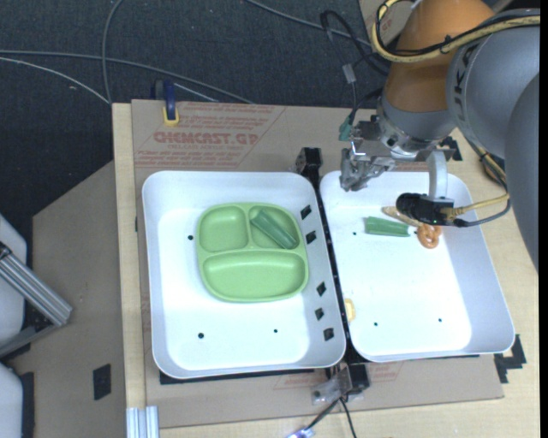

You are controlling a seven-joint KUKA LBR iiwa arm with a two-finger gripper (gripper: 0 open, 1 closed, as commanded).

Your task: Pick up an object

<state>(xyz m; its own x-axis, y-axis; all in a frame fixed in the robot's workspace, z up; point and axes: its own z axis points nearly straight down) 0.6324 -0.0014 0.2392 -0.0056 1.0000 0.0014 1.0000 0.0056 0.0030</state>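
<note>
Two shallow white bins sit side by side on a flat brown board (231, 128) printed with faded red lettering. Both bins are smooth, glossy plastic with rounded corners. The left bin (163, 282) fills the lower left and middle of the frame, and the right bin (428, 299) fills the lower right. Small black clips (321, 291) run along the seam where the two meet.

In the middle of the left bin lies a light green plate (253, 278). It is matte, rounded-square and moulded into three compartments. A darker green wedge (276, 227) rests at a slant in its upper right compartment.

In the upper half of the right bin lies a green strip (387, 227), flat, narrow and longer than it is wide, lying nearly level across the frame. An orange piece (427, 238), small and curved, lies just to its right.

Above and to the left of the green strip is the metal gripper (355, 175), over the upper left corner of the right bin. It stands near the strip but apart from it. Whether it is open or closed cannot be told.

Farther up, the grey arm (497, 77) with its orange band (428, 26) fills the upper right corner. A blue clamp (171, 101) grips the board's far edge at upper left.
</note>
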